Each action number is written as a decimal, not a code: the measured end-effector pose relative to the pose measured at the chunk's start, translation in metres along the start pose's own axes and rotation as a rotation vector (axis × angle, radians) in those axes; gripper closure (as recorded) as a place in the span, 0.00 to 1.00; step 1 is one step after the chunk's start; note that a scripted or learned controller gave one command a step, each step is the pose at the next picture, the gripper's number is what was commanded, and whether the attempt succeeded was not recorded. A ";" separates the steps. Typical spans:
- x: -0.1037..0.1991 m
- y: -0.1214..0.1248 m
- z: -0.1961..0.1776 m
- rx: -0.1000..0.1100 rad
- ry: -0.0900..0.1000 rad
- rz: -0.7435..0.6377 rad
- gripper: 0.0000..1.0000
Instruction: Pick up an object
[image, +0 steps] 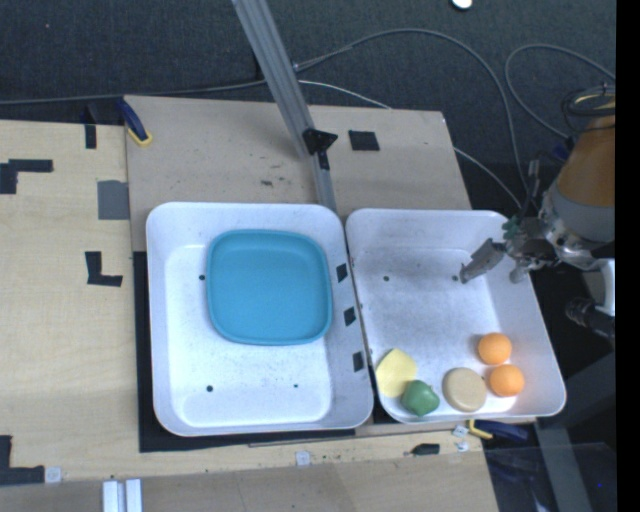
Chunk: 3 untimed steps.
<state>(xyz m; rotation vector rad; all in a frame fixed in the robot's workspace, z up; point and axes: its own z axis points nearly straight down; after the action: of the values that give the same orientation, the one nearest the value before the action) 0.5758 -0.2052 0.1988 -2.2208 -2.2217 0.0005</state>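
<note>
Nearby, the tool (492, 264) hangs spread and unladen above the right bin (420, 300), apart from its corner clutter.

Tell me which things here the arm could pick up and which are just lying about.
For the job: yellow block, green ball, beige puck, two orange balls, all in the right bin; the gripper hangs above that bin.

Lying about: blue plate in the left bin, cables.
</note>
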 end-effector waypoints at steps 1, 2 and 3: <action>-0.001 -0.008 0.061 0.005 0.001 0.000 0.00; 0.000 -0.007 0.110 -0.001 -0.001 -0.001 0.00; -0.001 -0.007 0.098 -0.004 -0.002 0.000 1.00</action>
<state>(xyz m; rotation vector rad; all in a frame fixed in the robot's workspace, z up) 0.5690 -0.2064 0.1008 -2.2236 -2.2251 -0.0010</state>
